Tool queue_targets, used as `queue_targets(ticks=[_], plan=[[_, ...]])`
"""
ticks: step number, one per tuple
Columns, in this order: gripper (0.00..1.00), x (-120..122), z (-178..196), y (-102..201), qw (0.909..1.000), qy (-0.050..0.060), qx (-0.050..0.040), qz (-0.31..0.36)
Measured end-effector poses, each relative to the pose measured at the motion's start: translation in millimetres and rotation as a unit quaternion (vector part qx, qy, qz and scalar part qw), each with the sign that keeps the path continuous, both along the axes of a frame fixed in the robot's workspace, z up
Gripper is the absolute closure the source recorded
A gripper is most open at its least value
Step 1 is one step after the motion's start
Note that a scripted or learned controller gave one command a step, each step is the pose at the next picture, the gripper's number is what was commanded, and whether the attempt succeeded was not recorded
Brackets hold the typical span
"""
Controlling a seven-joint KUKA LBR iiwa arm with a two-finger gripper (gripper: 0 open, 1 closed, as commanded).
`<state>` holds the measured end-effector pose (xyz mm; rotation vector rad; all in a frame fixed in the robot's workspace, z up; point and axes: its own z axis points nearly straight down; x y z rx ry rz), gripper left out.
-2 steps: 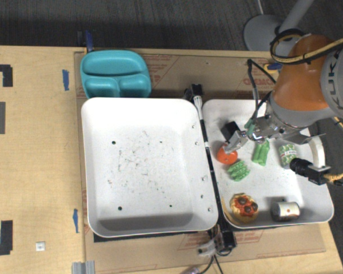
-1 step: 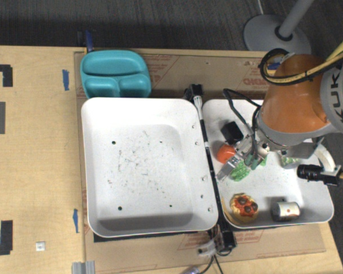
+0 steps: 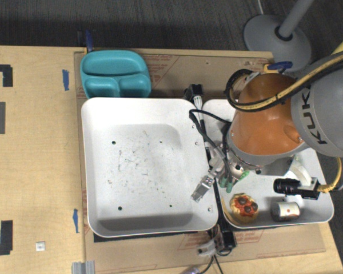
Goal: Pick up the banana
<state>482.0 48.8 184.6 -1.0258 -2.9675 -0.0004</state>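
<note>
You see two white bins: the left bin (image 3: 143,164) has faint grey scratches and some small dark dots. At 12 o'clock from it stands a teal tray (image 3: 115,73). The arm (image 3: 308,113) is grey with an orange band (image 3: 266,119) and black and yellow cables. In the right bin (image 3: 326,210), at 5 o'clock, lies a yellow-brown round thing (image 3: 243,206) with dark red spots.

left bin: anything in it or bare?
Bare as far as the view shows: the left bin shows only white floor with scuffs and small dark spots. The gripper hangs over its right rim.
</note>
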Motion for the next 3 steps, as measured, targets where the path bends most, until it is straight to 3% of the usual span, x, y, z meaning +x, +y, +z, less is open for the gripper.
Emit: queue_targets(ticks=[1,2,3], plan=[[0.0,-3,-81,59,0.9972,0.0,0.0,0.075],[0.0,62,-98,94,0.9983,-0.003,0.0006,0.059],[0.0,20,-97,177,0.9993,-0.003,0.0015,-0.038]])
